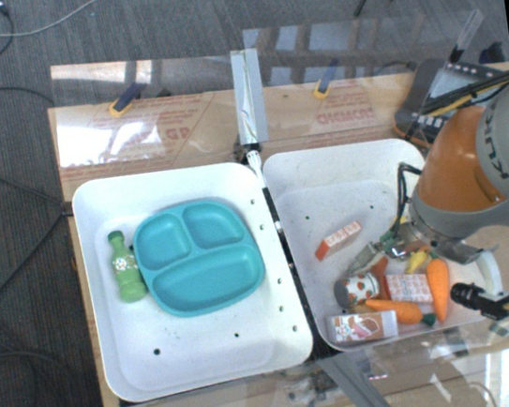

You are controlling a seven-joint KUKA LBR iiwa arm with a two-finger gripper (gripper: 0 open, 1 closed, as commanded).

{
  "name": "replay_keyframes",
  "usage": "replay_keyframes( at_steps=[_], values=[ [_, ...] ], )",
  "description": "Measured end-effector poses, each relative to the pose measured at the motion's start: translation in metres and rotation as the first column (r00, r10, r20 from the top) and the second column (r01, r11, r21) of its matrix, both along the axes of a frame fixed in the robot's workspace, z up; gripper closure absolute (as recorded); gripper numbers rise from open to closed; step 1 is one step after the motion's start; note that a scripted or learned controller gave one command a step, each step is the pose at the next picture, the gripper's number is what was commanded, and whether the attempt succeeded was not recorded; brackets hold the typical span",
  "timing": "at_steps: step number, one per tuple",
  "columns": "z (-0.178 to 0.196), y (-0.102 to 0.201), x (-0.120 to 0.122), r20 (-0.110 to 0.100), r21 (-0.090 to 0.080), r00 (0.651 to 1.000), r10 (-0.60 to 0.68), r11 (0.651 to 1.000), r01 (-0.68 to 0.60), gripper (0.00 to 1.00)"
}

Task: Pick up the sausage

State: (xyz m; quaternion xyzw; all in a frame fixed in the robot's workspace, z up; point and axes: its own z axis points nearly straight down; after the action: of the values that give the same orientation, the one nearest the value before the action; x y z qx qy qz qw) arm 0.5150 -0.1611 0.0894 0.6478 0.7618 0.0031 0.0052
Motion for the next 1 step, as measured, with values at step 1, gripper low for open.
replay_keyframes(
  at_steps=[1],
  values=[
    [0.0095, 0.0022, 0.0019, 0.003, 0.003, 1.0, 0.002, 1.0, -0.002, 1.0]
  ],
)
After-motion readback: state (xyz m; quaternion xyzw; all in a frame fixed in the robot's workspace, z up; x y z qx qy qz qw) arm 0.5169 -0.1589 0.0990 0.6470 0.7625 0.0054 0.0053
